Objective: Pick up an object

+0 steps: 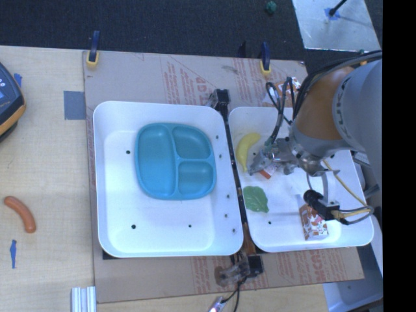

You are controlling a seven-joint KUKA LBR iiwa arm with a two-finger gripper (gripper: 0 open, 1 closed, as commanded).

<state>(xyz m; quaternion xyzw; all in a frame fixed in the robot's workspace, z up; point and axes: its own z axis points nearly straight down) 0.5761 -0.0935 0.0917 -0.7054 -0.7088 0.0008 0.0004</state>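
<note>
Gripper [265, 164] down in right bin [286, 239], approach step, beside banana [247, 147] at 10 o'clock, grip state can't tell; next needs closing on sth, prob. small orange-red item [264, 172].

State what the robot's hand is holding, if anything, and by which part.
Cannot be told: the hand is low in the right bin beside the banana.

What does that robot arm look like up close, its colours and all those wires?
The arm is a thick, rounded grey tube with an orange band above the wrist. Black and yellow cables loop around the wrist. The gripper is a small grey metal piece at its end.
</note>
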